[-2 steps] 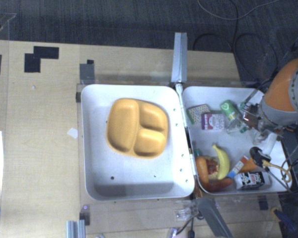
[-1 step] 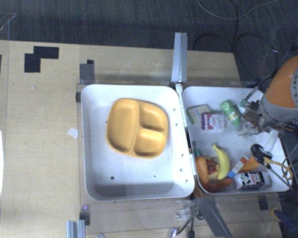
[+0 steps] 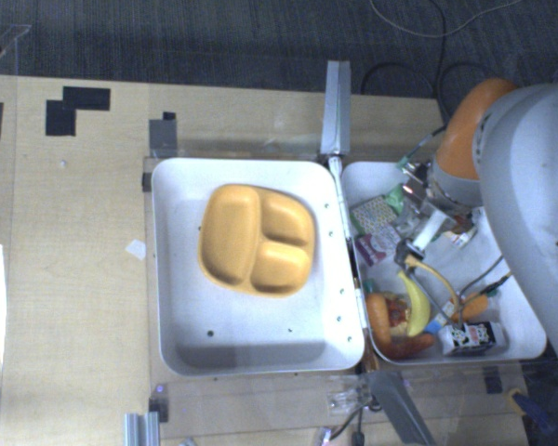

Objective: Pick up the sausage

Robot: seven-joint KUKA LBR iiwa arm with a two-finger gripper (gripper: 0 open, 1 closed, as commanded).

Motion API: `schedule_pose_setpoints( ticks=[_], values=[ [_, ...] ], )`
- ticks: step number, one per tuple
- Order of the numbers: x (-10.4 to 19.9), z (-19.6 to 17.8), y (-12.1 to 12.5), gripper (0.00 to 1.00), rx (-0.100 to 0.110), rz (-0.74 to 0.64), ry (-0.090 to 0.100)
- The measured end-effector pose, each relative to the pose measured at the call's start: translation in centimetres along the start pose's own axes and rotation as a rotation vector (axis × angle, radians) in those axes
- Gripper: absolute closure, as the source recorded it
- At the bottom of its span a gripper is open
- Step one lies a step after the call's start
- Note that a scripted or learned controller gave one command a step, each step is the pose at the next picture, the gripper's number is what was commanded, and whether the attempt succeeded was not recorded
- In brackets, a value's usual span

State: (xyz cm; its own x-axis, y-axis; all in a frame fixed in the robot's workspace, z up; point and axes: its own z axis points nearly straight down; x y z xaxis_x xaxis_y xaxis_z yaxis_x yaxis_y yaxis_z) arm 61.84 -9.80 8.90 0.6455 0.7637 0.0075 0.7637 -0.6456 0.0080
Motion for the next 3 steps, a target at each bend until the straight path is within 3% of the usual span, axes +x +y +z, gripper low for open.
schedule_pose_setpoints(
  ticks=[1,2,3],
  values=[
    [-0.2,0.1,0.0,0.00,0.001,0.003,-0.003],
    [0.5,0.3,3.3,0.00,0.004,0.540,-0.006],
    [-1.3,0.2,2.2,0.00,0.003,0.580,-0.006]
  ],
)
